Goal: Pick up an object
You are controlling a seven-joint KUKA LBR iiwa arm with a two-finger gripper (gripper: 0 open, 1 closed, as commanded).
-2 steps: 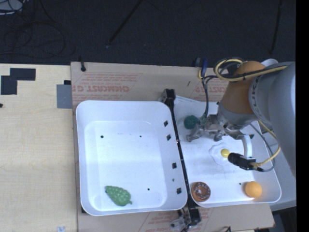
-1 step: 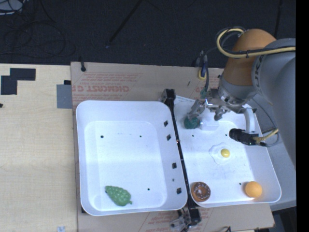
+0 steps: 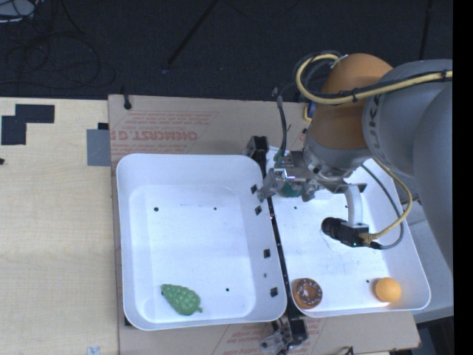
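Here the claw (image 3: 290, 186) hangs by the right bin's (image 3: 414, 302) inner rim, grip state unclear.

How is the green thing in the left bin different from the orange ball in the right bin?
The green bunch of grapes is bumpy and elongated, while the orange ball is smooth and round. The grapes look larger than the ball. The grapes lie in the left bin, the ball in the right bin. Both sit near their bins' front edges, apart from the gripper.
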